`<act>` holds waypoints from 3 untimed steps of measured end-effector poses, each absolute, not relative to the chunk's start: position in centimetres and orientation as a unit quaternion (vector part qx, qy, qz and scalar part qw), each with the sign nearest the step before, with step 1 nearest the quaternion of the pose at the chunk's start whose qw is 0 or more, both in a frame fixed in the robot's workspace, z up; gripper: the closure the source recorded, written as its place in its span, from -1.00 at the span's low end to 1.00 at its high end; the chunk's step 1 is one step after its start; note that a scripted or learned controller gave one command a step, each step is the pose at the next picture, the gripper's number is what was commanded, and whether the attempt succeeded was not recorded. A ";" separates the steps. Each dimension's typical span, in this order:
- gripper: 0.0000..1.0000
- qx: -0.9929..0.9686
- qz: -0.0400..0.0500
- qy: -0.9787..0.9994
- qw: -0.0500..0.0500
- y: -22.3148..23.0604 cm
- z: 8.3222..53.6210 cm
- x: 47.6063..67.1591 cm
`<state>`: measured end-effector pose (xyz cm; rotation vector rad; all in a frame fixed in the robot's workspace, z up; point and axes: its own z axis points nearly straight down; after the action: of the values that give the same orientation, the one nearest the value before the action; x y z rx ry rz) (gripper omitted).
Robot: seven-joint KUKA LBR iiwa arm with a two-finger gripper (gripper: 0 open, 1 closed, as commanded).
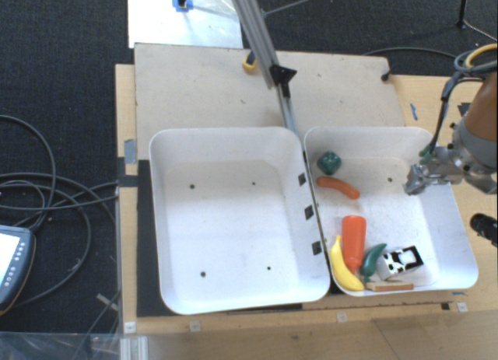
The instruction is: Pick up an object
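Observation:
The right bin (pixel 447 218) holds several toys. A dark green lump (pixel 329 162) lies at its far left, with a red-orange sausage (pixel 338 187) just below it. Toward the near edge an orange cylinder (pixel 353 240) stands beside a yellow banana (pixel 343 267), a green pepper shape (pixel 372 259) and a black-and-white block (pixel 401 260). A thin brown stick (pixel 389 287) lies along the near rim. My gripper (pixel 416 181) hangs over the right side of this bin, above bare floor, apart from every toy, and I see nothing in it.
The left bin (pixel 167 148) sits beside the right one, with a black-marked divider edge (pixel 309 212) between them. A slanted metal pole (pixel 261 32) crosses the board behind the bins. Cables and a pendant (pixel 12 261) lie on the floor at left.

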<state>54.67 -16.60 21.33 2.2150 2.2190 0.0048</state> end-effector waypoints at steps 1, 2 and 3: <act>1.00 0.705 0.002 0.709 0.003 -16.6 26.6 54.8; 1.00 0.703 0.002 0.711 0.001 -11.8 27.2 56.4; 1.00 0.704 0.001 0.711 0.000 -7.1 25.6 58.2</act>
<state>58.18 -7.09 25.62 2.2105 2.2326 0.0037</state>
